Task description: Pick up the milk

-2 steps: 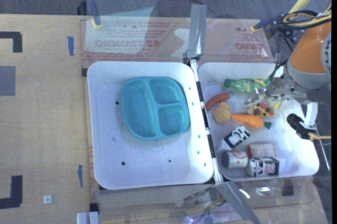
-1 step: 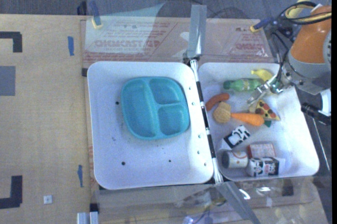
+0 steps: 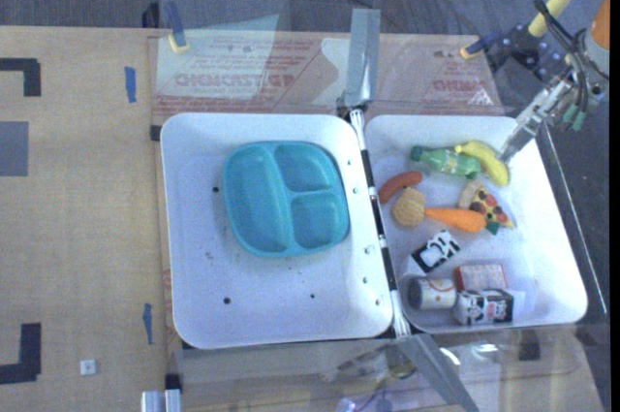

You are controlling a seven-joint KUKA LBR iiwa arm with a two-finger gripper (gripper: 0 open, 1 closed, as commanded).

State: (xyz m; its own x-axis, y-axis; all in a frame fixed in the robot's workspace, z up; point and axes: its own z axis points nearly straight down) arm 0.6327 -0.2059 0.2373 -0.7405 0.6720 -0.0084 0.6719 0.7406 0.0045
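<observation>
The milk, a small white carton with black cow patches and a red top (image 3: 481, 297), lies on its side at about five o'clock in the right-hand shallow white bin (image 3: 567, 279), touching a grey-and-white cylindrical container with a brown band (image 3: 431, 293) on its nine o'clock side, with a smaller black-and-white patched carton (image 3: 437, 250) just beyond at eleven o'clock. The likeliest trouble is this crowding: a descent onto the milk could catch the cylinder instead, or nudge both against the bin's near wall, and because the carton lies flat and low, a closing grip may slide off its faces. The two cow-patterned items also look alike, so a reach toward the wrong one is a fair risk. The pincer (image 3: 516, 141) sits well apart from the milk, at about one o'clock in the same bin, its slim tip slanting down toward seven o'clock and ending just beside the yellow plastic banana (image 3: 487, 160) and the green toy bottle (image 3: 446, 160); a careless move from there could knock these. Whether it is released or clenched cannot be told at this size, and nothing appears between its tips. The grey arm enters from three o'clock, high over the bin's far corner. An orange toy carrot (image 3: 455, 219) lies between pincer and milk. The blue divided plastic plate (image 3: 287, 197) rests in the left bin (image 3: 194, 236) on the desk (image 3: 77, 206).
</observation>
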